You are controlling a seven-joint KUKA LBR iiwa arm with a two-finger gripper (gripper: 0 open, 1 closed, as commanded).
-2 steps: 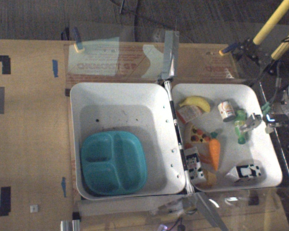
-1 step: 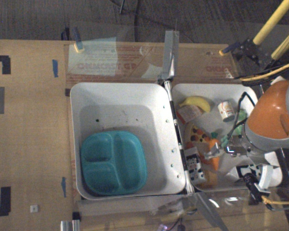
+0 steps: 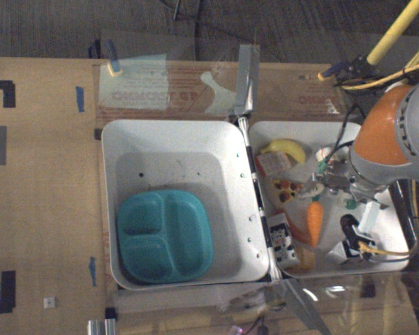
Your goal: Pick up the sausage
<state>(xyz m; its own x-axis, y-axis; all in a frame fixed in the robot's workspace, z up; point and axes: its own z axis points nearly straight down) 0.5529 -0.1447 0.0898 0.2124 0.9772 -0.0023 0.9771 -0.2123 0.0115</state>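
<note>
The right bin (image 3: 387,253) holds several toy foods. A brownish-pink piece (image 3: 275,162), which may be the sausage, lies near the bin's far left, just under a yellow banana (image 3: 286,148). An orange carrot (image 3: 314,219) lies lengthwise in the middle. My gripper (image 3: 325,182) hangs over the bin's middle, just above the carrot's top end and to the right of the brownish piece. I see nothing between its fingers.
A flat piece with coloured dots (image 3: 288,188) lies left of the carrot. A black-and-white item (image 3: 282,237) and a tan piece (image 3: 305,258) sit at the near left. The left bin (image 3: 174,135) holds a teal divided plate (image 3: 165,236).
</note>
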